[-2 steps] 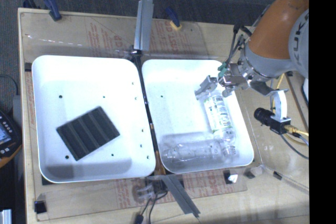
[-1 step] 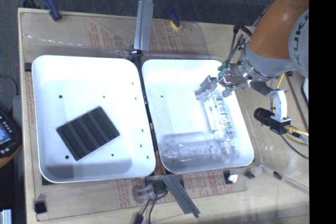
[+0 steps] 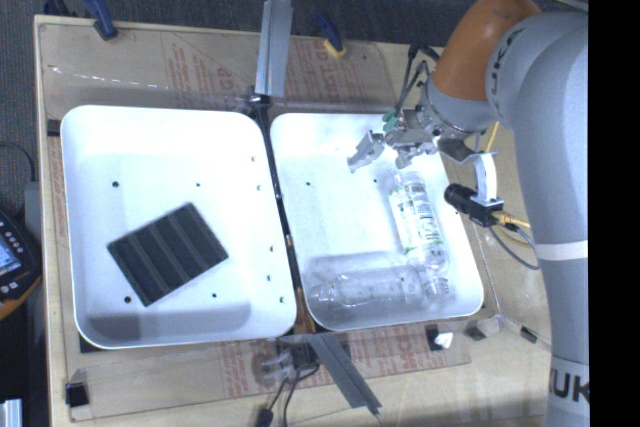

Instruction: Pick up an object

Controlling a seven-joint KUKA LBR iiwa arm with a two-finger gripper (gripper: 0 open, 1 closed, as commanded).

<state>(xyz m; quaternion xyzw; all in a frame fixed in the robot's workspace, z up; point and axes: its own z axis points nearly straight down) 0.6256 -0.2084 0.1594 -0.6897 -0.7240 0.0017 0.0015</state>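
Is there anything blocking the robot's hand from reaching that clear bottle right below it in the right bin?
Nothing visible does. The hand hovers just above the upright-lying clear bottle, with only bare bin floor between them.

The KUKA arm (image 3: 545, 165) is a thick, smooth grey tube with a rounded orange band (image 3: 478, 50) above the wrist, thin dark cables beside it, and white "KU" lettering low down.
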